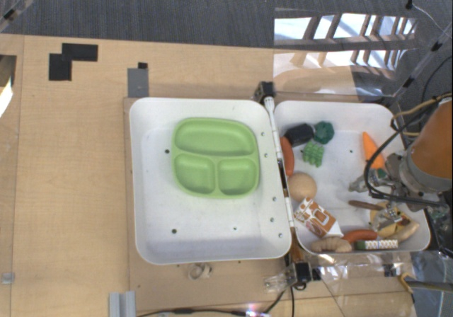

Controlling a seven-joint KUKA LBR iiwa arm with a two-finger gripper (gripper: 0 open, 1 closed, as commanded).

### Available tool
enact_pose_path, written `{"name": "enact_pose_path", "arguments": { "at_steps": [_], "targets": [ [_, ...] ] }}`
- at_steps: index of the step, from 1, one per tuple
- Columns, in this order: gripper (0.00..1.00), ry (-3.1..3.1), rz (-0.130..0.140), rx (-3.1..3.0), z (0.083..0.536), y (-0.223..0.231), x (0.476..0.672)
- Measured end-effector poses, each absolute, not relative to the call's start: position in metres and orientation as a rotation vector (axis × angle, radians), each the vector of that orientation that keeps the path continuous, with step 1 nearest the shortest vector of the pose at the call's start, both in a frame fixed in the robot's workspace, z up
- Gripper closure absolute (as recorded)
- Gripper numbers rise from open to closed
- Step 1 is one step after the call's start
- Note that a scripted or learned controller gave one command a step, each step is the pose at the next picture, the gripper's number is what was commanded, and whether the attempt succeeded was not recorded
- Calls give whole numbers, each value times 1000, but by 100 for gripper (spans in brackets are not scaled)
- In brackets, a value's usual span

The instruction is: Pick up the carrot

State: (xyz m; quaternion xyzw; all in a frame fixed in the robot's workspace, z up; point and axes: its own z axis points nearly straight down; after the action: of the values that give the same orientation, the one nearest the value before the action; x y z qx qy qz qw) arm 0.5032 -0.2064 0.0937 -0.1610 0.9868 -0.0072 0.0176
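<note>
Over the right-hand bin (340,112), near its right wall, hangs the claw (373,184), under the grey wrist and the orange band of the arm (430,144). Cannot tell how far open, nor whether closed on anything: too dark and cluttered with cables at that spot. Nothing seen gripped.

Just beyond the claw, toward the far wall, lies the carrot (371,147), orange, pointed tip away from the claw, thick end close to or tucked behind the claw body. Touching or merely near: cannot tell.

Just nearer than the claw, a thin brown stick (367,204). Nearer still, against the front wall, a red sausage-shaped piece (361,235) and a white bar with dots (379,244), with a tan peanut-shaped piece (331,243) beside them.

Left of the claw, well apart, a beige egg-like ball (302,185); nearer than the ball, a small brown-and-white carton (316,217), tilted. Left of the claw and farther off, a light green knobbly piece (313,155), a dark green piece (324,131) and a black block (298,133), all close together. Along the bin's left wall, a long red-orange piece (287,156).

Far left of the claw, across the divide, the other white bin (152,231), with a green divided plate (216,156) lying flat in its middle.
</note>
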Motion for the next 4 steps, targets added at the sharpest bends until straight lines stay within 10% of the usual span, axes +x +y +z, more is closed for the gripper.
{"name": "enact_pose_path", "arguments": {
  "at_steps": [2, 3, 4],
  "targets": [
    [0, 3130, -1, 210, 88, -205, 660],
    [0, 3129, -2, -35, 89, -205, 603],
    [100, 3115, -6, -43, 103, -204, 609]
  ]
}}
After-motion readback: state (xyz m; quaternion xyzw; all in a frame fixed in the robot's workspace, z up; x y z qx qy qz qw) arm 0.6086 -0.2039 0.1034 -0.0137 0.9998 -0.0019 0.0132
